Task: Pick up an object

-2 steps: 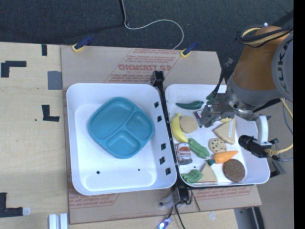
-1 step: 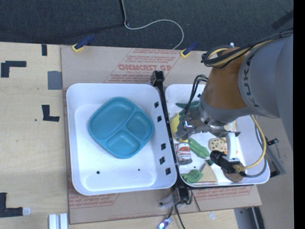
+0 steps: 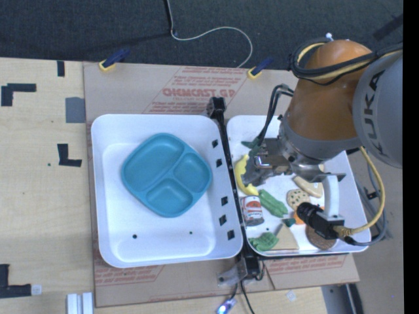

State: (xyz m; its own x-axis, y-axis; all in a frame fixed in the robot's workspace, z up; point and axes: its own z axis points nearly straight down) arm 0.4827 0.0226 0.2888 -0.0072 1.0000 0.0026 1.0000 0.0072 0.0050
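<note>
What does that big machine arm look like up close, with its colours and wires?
The arm is smooth grey with dark lettering, ending in a bulbous orange band. Black and yellowish cables loop around it. Below sits a metal-and-black hand.

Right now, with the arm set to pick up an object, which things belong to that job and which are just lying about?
Part of the job:
gripper
banana
small can
green toys
right bin

Just lying about:
blue divided plate
left bin
white cable
yellow clamps
</note>
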